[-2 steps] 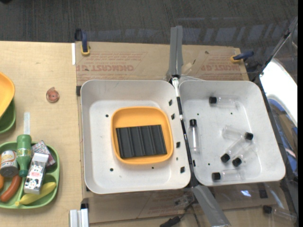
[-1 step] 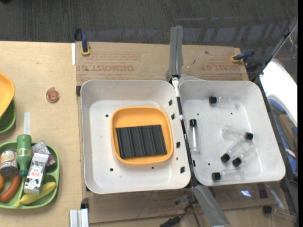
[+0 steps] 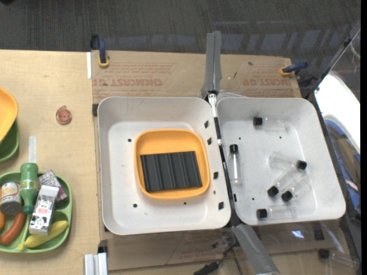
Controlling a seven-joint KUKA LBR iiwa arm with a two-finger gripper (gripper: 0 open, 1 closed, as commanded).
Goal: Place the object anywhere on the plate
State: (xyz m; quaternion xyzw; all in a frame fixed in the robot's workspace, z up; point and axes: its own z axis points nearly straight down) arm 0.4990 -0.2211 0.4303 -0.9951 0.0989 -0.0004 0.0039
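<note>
Sitting mid-frame in the left bin [image 3: 112, 171], the orange plate [image 3: 172, 164] carries a black ribbed block [image 3: 172, 171]. Clear black-capped vials [image 3: 287, 179] scatter across the right bin [image 3: 321, 153]. Toy food fills a green tray [image 3: 60, 225] at lower left.

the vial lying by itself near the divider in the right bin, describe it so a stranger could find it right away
Start at the right white bin, the one scattered with clear black-capped vials. Look along its left wall, next to the divider between the bins: a single vial lies there, running straight up and down the picture with its black cap at the top end. The other vials sit farther right, most in a cluster, lying at angles.
</note>
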